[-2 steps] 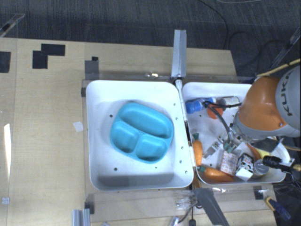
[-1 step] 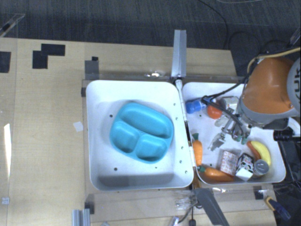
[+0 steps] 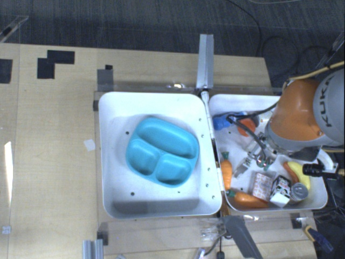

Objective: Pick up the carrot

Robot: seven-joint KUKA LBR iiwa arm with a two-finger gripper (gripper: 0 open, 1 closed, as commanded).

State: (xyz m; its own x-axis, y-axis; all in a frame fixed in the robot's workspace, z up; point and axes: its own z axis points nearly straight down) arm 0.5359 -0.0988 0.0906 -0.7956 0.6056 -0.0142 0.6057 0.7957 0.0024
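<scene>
On the wooden tabletop (image 3: 54,144) sit two shallow white bins side by side. The left bin (image 3: 116,198) holds a blue divided tray (image 3: 161,151) with three compartments, lying a little askew near the bin's middle. The right bin (image 3: 318,198) is crowded with small items, and the grey arm with its orange band (image 3: 294,117) reaches over it from the right. The tool (image 3: 249,163) hangs low over the middle of this bin, its thin metal fingers pointing down and to the left; they look slightly parted with nothing between them, though the view is too small to be sure. The carrot (image 3: 227,174) lies upright along the bin's left wall, just beside the tool's tips and apart from them. Another orange piece (image 3: 249,200) lies along the bin's front edge. Near it are a patterned square packet (image 3: 262,184), a small round can (image 3: 298,191) and a yellow banana-like item (image 3: 298,173). A blue object (image 3: 220,123) rests in the back left corner.
</scene>
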